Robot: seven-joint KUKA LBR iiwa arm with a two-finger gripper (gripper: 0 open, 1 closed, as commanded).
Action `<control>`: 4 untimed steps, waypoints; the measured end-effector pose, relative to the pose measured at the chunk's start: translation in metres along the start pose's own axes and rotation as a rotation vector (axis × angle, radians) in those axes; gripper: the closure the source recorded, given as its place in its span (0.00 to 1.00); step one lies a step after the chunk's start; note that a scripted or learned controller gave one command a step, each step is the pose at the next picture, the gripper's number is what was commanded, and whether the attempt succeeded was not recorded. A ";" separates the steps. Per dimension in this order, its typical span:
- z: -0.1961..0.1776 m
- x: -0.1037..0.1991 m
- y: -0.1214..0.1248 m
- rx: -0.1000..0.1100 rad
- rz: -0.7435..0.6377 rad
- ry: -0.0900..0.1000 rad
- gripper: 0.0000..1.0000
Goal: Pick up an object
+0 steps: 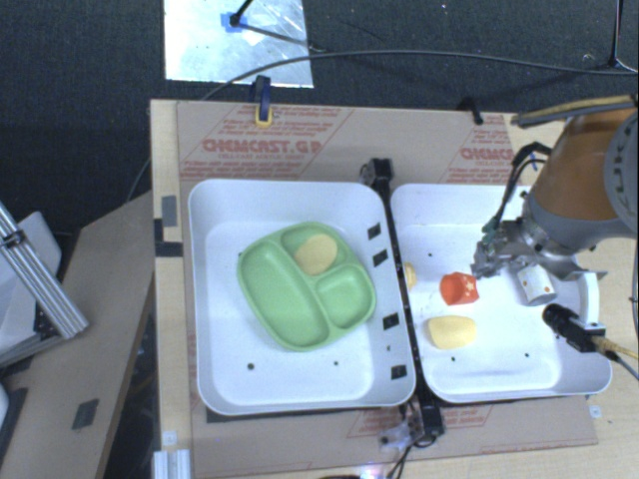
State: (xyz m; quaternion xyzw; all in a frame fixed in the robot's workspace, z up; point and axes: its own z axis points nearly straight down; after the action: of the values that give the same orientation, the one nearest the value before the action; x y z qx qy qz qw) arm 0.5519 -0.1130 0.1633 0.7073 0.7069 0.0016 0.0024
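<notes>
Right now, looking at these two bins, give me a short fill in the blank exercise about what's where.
1. The green divided plate lies in the ____ bin.
2. The yellow piece on the plate sits in one of its ____ compartments.
3. In the right bin, the red object lies above a ____ object.
4. The gripper is over the ____ bin.

Missing words: left; smaller; yellow; right

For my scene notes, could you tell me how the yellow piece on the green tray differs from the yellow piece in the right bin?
The yellow piece on the green tray lies in a compartment of the green tray in the left bin; the yellow piece in the right bin lies on the bare floor of the right bin. The first looks paler, the second a stronger yellow. The second lies just below a red object. Both are small and rounded.
</notes>
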 end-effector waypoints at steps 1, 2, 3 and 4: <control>-0.050 0.000 0.002 -0.001 -0.005 0.000 1.00; -0.043 0.048 -0.008 0.006 -0.009 0.003 1.00; -0.053 0.109 -0.012 0.003 -0.012 0.004 1.00; -0.064 0.162 -0.015 0.003 -0.012 0.004 1.00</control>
State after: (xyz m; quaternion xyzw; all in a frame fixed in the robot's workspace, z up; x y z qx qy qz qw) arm 0.5367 0.0493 0.2267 0.7032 0.7109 0.0017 -0.0001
